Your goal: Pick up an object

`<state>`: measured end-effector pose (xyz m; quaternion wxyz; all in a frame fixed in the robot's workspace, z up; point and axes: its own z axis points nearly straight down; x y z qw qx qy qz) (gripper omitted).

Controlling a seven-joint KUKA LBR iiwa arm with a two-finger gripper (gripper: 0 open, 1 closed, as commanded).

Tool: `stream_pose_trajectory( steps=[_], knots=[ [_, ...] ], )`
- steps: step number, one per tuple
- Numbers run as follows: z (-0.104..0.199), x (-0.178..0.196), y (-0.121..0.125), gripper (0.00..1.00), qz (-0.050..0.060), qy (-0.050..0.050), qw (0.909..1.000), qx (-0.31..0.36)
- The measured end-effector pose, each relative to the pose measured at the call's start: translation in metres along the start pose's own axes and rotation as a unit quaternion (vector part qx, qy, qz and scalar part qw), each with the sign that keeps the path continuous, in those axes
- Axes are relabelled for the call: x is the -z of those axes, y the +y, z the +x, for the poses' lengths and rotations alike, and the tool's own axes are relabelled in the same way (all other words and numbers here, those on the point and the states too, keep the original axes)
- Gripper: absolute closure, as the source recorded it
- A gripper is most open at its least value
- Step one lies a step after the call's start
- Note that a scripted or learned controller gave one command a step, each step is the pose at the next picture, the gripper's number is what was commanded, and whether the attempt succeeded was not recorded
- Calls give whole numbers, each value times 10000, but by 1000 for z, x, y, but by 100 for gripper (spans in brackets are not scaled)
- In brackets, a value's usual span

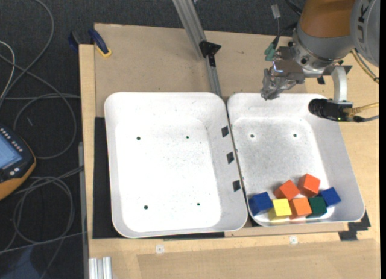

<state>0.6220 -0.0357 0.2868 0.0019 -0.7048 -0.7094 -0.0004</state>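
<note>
Tool poised over the far edge of the right bin, blocks clustered at the near edge

The tool (272, 90) is seen above the far rim of the right bin (338, 151), nothing is held in it, and how wide it stands cannot be told; the blocks are gathered in the bin's near corner, well apart from the tool: a blue block (260, 202), a yellow block (281, 208), orange blocks (288, 188), a green block (316, 204); a reach toward the camera and down is judged to be needed; the left bin (120, 151) lies beside it on the bench (151, 49)
</note>
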Motion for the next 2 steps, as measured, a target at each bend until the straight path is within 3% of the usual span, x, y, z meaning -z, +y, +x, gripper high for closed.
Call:
stream_pose_trajectory(
  steps=[2],
  knots=[
    [106, -26, -19, 100, 10, 0, 10000, 4]
  ],
)
